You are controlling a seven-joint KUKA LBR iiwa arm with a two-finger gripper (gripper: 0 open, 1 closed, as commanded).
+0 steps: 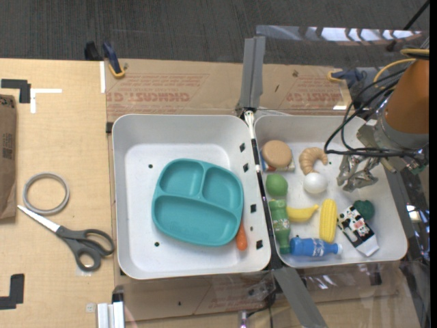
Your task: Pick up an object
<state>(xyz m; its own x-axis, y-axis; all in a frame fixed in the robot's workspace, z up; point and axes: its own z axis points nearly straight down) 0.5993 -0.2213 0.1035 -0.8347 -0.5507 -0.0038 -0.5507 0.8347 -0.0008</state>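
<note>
The right bin (392, 251) holds several toy foods. A burger bun (278, 154), a croissant (313, 158) and a white ball (315, 183) lie at the back. Nearer the front are a green lime (276, 185), a green bottle (279, 217), a banana (302, 213), a corn cob (328, 220), a blue bottle (315, 247), a cow-patterned carton (356, 227) and a dark green piece (364, 208). My gripper (357, 173) hangs over the bin's right part, just right of the white ball and above the carton, with nothing visibly in it.
The left bin (130, 149) carries a teal divided plate (199, 202) with an orange carrot (241, 238) at its right edge. On the bench to the left lie scissors (75, 238) and a tape roll (46, 193). Cables (355, 115) trail off the arm's wrist.
</note>
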